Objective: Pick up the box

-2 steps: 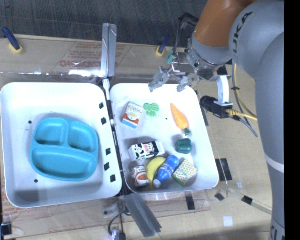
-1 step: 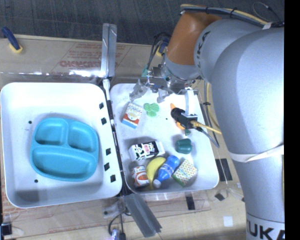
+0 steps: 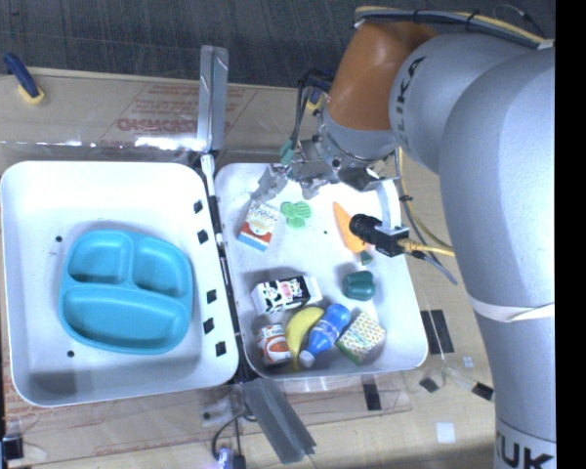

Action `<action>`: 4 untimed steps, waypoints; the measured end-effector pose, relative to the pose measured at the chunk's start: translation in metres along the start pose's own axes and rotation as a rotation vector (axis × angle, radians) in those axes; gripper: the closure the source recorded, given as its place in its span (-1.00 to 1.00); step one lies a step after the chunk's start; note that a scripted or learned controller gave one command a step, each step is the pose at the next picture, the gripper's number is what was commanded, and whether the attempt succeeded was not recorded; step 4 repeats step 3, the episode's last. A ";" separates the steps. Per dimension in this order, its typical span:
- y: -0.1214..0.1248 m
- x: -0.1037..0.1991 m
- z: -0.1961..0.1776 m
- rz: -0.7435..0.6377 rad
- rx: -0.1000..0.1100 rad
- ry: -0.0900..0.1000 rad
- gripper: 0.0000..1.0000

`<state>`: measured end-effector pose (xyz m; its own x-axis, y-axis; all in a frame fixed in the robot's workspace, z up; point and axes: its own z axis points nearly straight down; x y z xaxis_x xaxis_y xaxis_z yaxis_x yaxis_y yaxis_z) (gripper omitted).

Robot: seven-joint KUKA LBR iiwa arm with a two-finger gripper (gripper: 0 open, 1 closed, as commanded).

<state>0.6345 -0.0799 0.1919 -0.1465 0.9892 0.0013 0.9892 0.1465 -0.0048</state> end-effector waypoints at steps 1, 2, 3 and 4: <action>0.006 -0.016 0.100 -0.020 -0.002 -0.001 -1.00; 0.007 -0.016 0.090 -0.024 -0.002 -0.002 1.00; -0.013 0.034 0.000 -0.142 -0.003 -0.001 1.00; -0.013 0.034 0.000 -0.142 -0.003 -0.001 1.00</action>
